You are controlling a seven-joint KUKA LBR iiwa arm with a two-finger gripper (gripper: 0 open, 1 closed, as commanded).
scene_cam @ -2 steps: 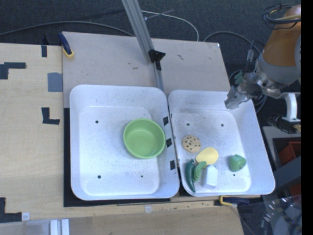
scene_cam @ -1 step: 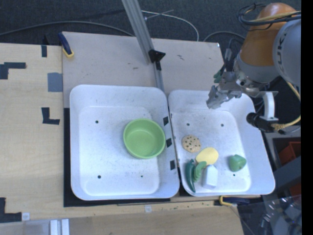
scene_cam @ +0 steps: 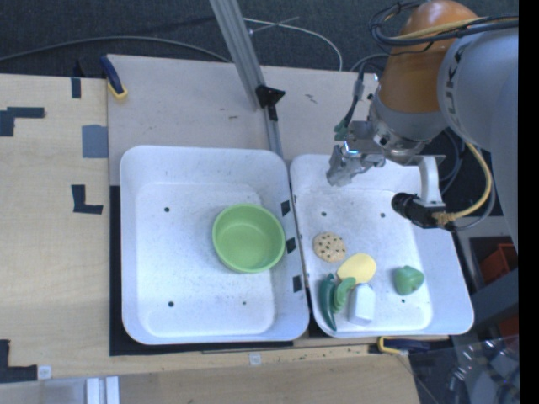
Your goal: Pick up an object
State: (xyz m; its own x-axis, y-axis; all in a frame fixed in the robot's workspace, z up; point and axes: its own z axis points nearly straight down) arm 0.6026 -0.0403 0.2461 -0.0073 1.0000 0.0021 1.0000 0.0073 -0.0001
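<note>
My gripper (scene_cam: 341,172) hangs over the far left corner of the right bin (scene_cam: 438,251), with nothing visible between its fingers. Below it, in the near half of that bin, lie a round speckled cookie (scene_cam: 329,246), a yellow lemon-like piece (scene_cam: 358,268), a green leafy vegetable (scene_cam: 330,297), a small white block (scene_cam: 363,303) and a green lump (scene_cam: 408,279). A green bowl (scene_cam: 248,237) sits in the middle of the left bin (scene_cam: 152,225). The gripper is well apart from all of them.
A slanted metal pole (scene_cam: 240,40) with a black clamp rises behind the bins. Cables run across the dark floor at the back. A black cylindrical part (scene_cam: 413,206) of the arm sticks out over the right bin's far side.
</note>
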